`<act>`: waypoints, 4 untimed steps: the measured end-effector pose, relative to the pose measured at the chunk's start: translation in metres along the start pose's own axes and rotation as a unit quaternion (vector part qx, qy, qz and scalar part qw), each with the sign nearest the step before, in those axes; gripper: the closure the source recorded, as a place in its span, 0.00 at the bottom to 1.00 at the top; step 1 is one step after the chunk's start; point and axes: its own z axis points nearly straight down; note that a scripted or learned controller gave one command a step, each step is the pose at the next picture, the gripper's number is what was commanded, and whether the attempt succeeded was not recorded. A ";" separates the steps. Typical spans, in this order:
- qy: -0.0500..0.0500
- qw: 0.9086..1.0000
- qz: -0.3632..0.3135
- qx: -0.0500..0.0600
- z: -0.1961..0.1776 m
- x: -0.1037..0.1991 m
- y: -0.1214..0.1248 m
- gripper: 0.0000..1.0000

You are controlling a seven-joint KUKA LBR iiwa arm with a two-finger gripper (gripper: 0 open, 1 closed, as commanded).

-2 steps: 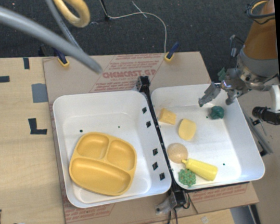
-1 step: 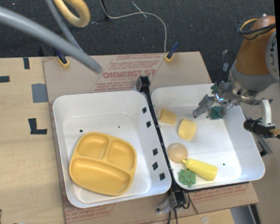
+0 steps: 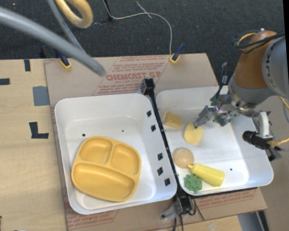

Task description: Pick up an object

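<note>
The pincer (image 3: 200, 120) sits just above the yellow disc (image 3: 193, 133), whether open I cannot tell; lower squarely, straddle the disc; wedge (image 3: 173, 120) lies left.

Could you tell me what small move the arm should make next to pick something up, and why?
Probably a short descent onto the pale yellow disc: the gripper sits just above and right of it in the right bin, nothing shows between its tips, and the disc lies apart from the yellow wedge.
</note>
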 end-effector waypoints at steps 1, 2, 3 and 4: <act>0.000 1.000 0.000 -0.001 0.052 -0.008 -0.006 0.00; 0.000 1.000 -0.001 -0.001 0.040 -0.007 -0.006 1.00; 0.000 1.000 0.000 -0.004 -0.004 -0.012 -0.004 1.00; 0.000 1.000 0.000 -0.004 -0.046 -0.011 -0.004 1.00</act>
